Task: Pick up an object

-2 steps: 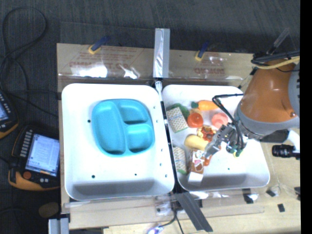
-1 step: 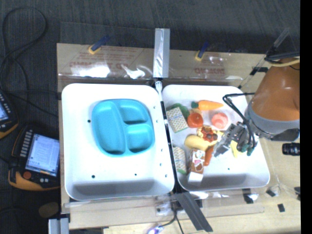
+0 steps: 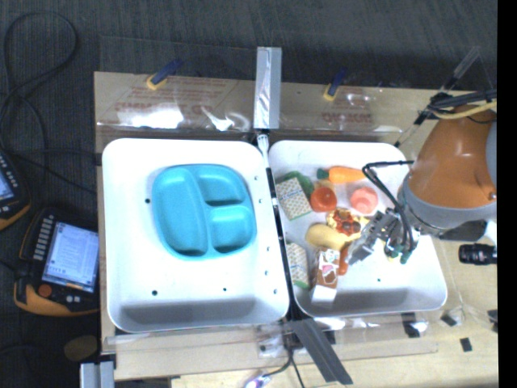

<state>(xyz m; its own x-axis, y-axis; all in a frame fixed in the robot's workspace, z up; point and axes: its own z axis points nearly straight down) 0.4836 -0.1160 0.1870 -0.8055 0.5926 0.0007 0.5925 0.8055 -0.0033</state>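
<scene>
Camera view places the gripper [image 3: 380,241] low in the right bin [image 3: 420,293], just right of the toy food pile [image 3: 335,217]; we cannot tell its state. We should centre over one outlying piece before descending.

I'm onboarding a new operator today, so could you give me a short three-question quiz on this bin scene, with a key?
1. True or false: the blue divided tray lies in the right bin.
2. Which bin is the tool over? A) the left bin B) the right bin C) neither
3. Fill in: the orange carrot lies near the right bin's ____ edge in the camera view (top or bottom).

Key
1. False; it lies in the left bin.
2. B; the tool is over the right bin, beside the pile of toy food.
3. Top.
</scene>
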